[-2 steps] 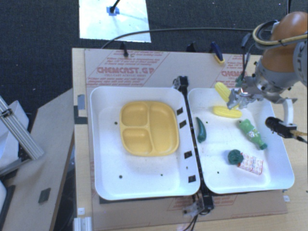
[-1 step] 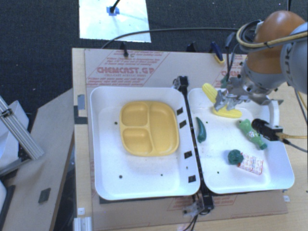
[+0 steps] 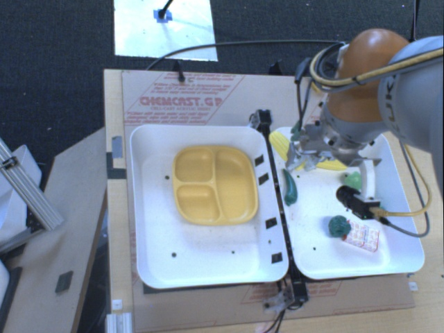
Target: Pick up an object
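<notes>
Left bin (image 3: 149, 207): we see a yellow divided plate (image 3: 214, 184) in it.
Right bin (image 3: 399, 255): we count a green pepper (image 3: 289, 186) nearest the plate, corn (image 3: 279, 143), a broccoli piece (image 3: 338, 225), a patterned packet (image 3: 362, 236).
Gripper (image 3: 305, 152): over the corn (we cannot tell its state).

The arm (image 3: 388, 82) runs off the picture at three o'clock and covers most of the yellow item (image 3: 279, 143) beneath it. The claw (image 3: 298, 159) is too blurred to read. A green piece (image 3: 352, 180) peeks out from behind the wrist.
</notes>
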You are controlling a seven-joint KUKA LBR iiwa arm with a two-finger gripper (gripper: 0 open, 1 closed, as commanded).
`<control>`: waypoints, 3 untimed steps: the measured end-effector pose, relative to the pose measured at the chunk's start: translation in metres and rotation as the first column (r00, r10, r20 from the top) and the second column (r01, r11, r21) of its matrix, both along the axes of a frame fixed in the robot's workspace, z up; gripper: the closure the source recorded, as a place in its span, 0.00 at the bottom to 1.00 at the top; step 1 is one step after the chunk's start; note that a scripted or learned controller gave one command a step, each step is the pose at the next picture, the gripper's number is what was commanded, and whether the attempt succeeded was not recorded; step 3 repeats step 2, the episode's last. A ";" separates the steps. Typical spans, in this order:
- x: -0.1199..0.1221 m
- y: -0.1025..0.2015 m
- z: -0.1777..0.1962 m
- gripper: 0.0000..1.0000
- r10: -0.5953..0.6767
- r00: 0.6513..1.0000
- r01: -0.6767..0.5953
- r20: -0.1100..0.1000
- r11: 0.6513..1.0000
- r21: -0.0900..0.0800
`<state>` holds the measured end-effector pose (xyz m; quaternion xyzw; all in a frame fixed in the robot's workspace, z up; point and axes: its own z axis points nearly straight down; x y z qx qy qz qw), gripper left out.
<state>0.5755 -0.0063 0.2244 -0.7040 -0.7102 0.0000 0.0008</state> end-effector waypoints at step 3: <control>-0.026 0.106 -0.003 1.00 0.002 1.000 -0.002 0.001 1.000 0.001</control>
